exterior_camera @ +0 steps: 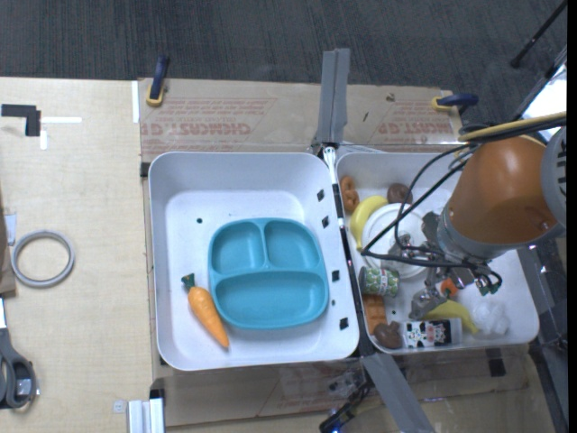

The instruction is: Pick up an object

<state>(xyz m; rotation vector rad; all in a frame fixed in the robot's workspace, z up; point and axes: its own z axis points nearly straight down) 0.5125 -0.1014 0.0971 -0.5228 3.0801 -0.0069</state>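
The gripper [431,298] hung over the right white bin [523,318], jaw state indeterminable. Beneath lay a small yellow plastic banana [457,312]: judged light, rigid, slippery; best gripped across its middle.

Bright, even overhead light; soft shadows, slight overall blur.
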